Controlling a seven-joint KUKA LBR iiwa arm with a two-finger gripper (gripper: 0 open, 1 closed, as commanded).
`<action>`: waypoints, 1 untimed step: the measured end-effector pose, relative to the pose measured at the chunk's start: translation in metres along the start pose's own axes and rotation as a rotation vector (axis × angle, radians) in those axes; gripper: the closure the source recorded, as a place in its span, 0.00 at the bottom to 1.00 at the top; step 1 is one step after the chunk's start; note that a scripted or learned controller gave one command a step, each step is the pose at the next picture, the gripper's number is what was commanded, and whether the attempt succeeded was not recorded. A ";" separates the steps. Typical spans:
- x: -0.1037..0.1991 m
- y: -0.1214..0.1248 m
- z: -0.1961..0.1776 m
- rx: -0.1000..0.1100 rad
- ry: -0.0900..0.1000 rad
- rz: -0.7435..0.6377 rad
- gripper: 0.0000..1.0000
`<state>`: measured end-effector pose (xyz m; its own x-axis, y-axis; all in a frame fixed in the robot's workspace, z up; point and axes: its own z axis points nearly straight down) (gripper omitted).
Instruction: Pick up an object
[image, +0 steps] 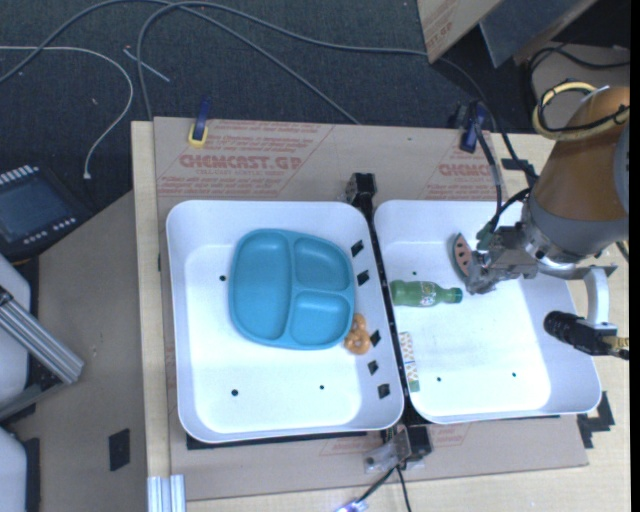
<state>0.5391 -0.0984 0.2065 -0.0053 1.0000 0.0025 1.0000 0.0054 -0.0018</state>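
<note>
Tool (480, 278) low beside green bottle (425, 293)

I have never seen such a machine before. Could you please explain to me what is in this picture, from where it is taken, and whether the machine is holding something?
One camera, fixed above a bench, looks down at a slant. The grey and orange shape at the right is a robot arm; at its end is the hand, the part that grasps, low over the right bin. Whether it is open or shut is not clear here, and nothing can be seen held in it.

Two shallow white bins lie side by side. The left bin holds a blue divided plate with a small orange object at its edge. The right bin holds a green bottle lying on its side, just left of the hand, and a brown object beside the hand.
</note>
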 end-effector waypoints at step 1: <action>0.042 0.009 -0.002 -0.002 -0.001 0.001 1.00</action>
<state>0.5480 -0.0559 0.2088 -0.0048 1.0000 0.0015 1.0000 0.0048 0.0007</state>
